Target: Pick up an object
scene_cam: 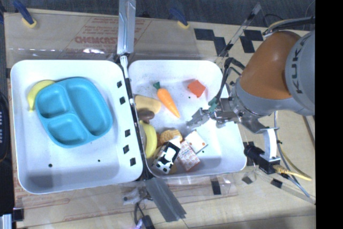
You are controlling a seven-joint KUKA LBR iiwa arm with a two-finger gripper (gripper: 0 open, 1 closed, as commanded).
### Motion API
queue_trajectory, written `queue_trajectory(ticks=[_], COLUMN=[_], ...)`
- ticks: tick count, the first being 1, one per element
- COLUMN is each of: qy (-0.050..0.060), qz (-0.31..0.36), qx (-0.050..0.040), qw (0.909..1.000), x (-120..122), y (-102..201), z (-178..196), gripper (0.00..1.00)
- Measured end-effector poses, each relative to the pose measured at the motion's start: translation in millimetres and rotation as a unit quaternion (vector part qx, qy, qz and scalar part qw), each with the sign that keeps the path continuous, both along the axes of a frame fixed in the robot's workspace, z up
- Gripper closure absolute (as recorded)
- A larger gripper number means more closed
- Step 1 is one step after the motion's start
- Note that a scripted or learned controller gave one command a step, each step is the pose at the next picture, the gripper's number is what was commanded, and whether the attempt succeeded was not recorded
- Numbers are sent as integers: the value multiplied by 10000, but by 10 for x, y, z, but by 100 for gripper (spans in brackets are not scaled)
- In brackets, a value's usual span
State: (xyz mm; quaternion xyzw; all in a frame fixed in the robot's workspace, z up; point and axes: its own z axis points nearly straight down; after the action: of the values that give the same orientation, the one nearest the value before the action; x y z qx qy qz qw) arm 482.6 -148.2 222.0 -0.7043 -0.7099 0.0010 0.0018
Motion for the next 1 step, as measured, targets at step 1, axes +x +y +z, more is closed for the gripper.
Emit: queue_trajectory(ticks=[1], qy=[44], qz=[-443], qx=[3], qw=[9990], x=[1212], y=[323], z=[-821], gripper=[0])
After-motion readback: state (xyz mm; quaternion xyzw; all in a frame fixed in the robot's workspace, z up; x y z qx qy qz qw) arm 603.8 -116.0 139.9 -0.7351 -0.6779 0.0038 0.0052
